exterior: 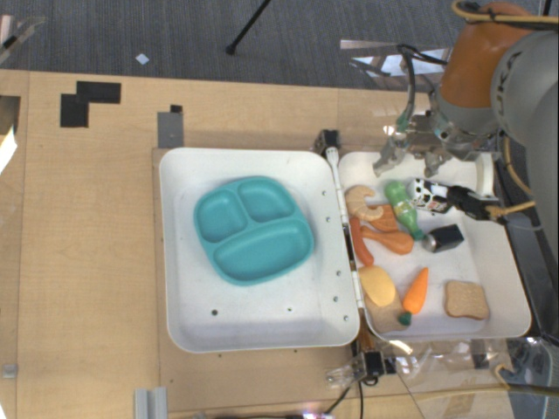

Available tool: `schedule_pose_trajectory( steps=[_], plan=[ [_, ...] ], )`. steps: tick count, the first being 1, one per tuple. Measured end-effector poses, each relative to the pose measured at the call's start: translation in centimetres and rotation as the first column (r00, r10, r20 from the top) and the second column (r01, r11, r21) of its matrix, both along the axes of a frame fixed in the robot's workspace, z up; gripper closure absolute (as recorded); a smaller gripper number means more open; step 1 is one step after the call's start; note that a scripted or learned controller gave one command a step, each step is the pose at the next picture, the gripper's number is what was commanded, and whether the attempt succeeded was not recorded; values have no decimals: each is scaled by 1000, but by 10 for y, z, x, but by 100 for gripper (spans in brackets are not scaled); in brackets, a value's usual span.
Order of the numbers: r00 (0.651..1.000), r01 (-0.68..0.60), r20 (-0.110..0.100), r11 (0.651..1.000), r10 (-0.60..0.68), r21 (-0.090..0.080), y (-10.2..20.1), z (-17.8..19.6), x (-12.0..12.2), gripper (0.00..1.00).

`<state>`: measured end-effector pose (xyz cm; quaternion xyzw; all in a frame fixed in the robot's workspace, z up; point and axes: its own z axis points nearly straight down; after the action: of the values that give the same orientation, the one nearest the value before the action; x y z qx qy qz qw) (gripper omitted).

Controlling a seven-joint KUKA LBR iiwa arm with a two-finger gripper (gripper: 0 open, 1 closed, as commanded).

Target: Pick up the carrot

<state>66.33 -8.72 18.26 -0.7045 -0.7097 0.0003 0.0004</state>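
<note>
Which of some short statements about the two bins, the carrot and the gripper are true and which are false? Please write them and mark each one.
1. The carrot lies in the right bin. True.
2. The gripper holds the carrot between its fingers. False: the gripper is at the far end of the right bin, and the carrot lies apart from it near the front.
3. A teal divided plate sits in the left bin. True.
4. The slice of bread lies on the teal divided plate. False: it lies in the right bin, to the right of the carrot.
5. The carrot's green end points toward the near edge of the bin. True.
</note>
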Motion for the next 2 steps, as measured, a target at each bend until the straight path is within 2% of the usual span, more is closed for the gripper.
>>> schedule_pose_trajectory(
  steps=[1, 2],
  plan=[
    [937, -349, -1, 937, 349, 1, 5, -41, -45, 0],
    [874, -486, 1, 874, 486, -1, -26, -46, -102, 0]
  ],
)
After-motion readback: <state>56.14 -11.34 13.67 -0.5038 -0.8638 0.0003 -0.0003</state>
